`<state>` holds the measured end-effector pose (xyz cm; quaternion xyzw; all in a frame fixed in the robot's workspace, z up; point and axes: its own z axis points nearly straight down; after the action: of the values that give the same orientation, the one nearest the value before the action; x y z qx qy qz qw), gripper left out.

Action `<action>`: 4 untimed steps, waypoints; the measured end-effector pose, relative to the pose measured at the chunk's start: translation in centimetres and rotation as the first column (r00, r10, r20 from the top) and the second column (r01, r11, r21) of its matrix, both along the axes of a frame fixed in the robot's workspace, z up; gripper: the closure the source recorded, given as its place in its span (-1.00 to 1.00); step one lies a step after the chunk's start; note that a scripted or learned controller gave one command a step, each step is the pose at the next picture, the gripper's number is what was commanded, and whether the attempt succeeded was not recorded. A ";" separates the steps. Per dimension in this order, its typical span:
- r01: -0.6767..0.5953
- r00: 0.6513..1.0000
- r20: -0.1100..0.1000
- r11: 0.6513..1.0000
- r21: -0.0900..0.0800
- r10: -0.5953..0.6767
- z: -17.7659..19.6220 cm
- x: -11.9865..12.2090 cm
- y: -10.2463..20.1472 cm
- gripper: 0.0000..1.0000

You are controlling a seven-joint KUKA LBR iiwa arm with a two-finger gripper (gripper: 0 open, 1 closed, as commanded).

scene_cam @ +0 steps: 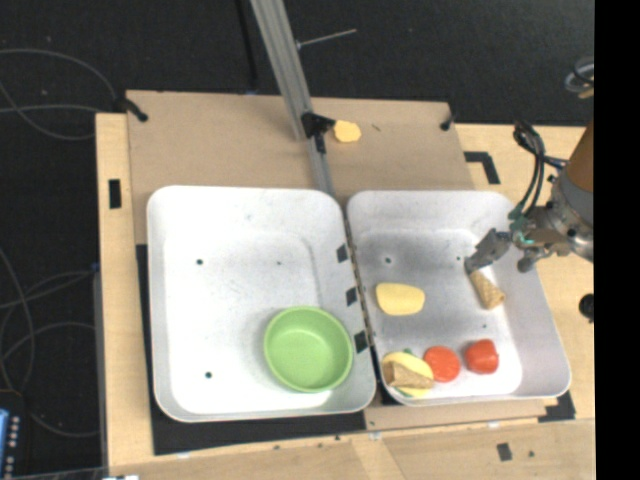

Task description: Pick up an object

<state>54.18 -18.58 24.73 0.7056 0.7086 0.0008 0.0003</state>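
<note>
Fingers (487, 251) first: from my remote seat I see one dark finger slanting down and to the left over the right bin's floor, and a second, shorter one at about the wrist's lower edge, with a gap between them — parted, as far as I can judge, and with nothing between them. I place the gripper (505, 256) just above and beside a small tan piece (487, 290) that looks like a bit of bread or cork; the tips seem close to its upper end, but I cannot tell whether they touch it. Behind the fingers I see the wrist with a teal fitting and dark cables looping up, and the arm (575, 193) coming in from the right with its orange band at the frame's edge. Within the right bin (440, 208) a pale yellow lump (400, 298) lies near the middle, well left of the tan piece. Along the near wall I see a red block (482, 356), a red-orange round thing like a tomato (441, 363) just beside it, and a yellow-and-tan item (409, 372) in the near left corner. The left bin (200, 228) holds a green bowl (308, 348), upright, near its front right corner. Beyond the bins — on the brown bench (400, 158) — a small yellow object (347, 131) sits beside the foot of a grey metal post (285, 58).
</note>
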 end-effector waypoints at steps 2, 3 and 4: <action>0.003 1.000 -0.005 1.000 -0.002 -0.003 -4.8 0.4 0.6 -1.00; 0.005 1.000 -0.007 1.000 -0.002 -0.005 -10.9 0.9 0.4 -1.00; 0.005 1.000 -0.002 1.000 -0.004 -0.005 -14.8 0.9 0.3 -1.00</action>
<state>55.03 -18.31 9.93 0.7074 0.7069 -0.0013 0.0009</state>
